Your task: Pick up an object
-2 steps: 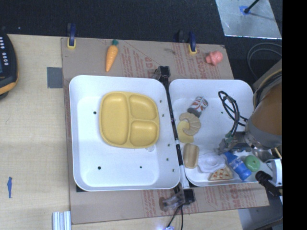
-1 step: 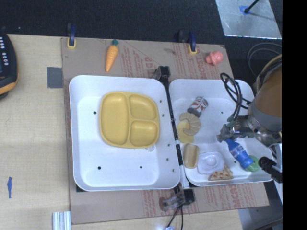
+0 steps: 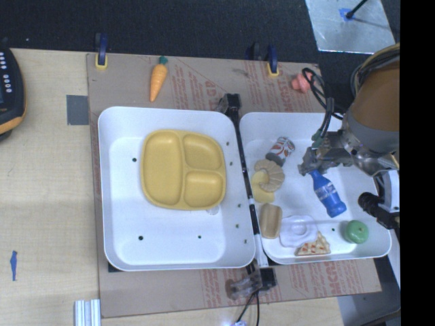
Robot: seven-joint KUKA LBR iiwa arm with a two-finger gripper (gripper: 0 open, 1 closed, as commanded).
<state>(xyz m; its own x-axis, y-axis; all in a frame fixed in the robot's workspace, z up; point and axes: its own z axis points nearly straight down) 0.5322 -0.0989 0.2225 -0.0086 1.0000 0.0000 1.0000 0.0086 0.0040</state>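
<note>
In the right white bin, the blue plastic bottle lies slanted, cap toward the upper left, directly below the end effector, whose opening I cannot tell.

Red printing is running in slanted rows across the brown cardboard sheet lying under both bins, but the letters are showing too small and blurred to make out. A label is wrapping the small can in the right bin, and a pale band is circling the blue bottle, neither giving a readable word. The keys on the dark device at the left edge are not showing legible marks.
</note>
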